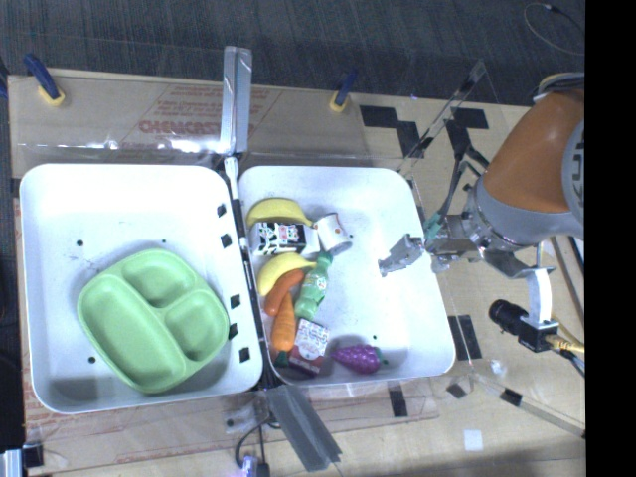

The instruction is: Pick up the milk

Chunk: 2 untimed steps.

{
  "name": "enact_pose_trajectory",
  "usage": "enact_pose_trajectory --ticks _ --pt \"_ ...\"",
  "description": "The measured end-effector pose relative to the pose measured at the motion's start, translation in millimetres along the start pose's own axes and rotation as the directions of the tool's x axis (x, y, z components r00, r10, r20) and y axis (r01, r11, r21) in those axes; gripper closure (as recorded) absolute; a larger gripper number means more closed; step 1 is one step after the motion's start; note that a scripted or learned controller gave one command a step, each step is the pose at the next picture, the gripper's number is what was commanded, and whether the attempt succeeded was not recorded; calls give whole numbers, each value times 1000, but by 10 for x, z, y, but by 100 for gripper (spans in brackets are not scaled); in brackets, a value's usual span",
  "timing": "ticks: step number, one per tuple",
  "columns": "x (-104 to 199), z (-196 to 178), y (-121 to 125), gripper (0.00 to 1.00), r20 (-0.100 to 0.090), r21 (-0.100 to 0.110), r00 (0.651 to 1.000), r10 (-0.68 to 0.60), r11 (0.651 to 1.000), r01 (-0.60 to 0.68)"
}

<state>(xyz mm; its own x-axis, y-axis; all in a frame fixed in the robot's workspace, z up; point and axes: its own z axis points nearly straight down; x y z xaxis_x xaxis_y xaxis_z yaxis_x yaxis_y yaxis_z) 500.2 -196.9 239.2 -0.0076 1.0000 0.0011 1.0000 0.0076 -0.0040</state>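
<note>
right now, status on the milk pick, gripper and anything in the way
Gripper over right bin, nothing between fingers. Milk carton at bin's left side, untouched. Bananas and green bottle crowd it.

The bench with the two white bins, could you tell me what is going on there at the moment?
A KUKA arm reaches in from the right, its pincer over the right bin, at its right side. The milk carton, black and white, lies at the bin's left side among two bananas, a carrot, a green bottle and purple grapes, not yet picked up. The left bin holds a green divided plate.
</note>
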Motion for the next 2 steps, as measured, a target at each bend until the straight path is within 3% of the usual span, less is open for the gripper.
enact_pose_trajectory --ticks 1,2 --pt "590 -261 556 0 2 -3 982 -189 982 189" --pt "181 -855 -27 0 5 -4 920 -392 920 392"
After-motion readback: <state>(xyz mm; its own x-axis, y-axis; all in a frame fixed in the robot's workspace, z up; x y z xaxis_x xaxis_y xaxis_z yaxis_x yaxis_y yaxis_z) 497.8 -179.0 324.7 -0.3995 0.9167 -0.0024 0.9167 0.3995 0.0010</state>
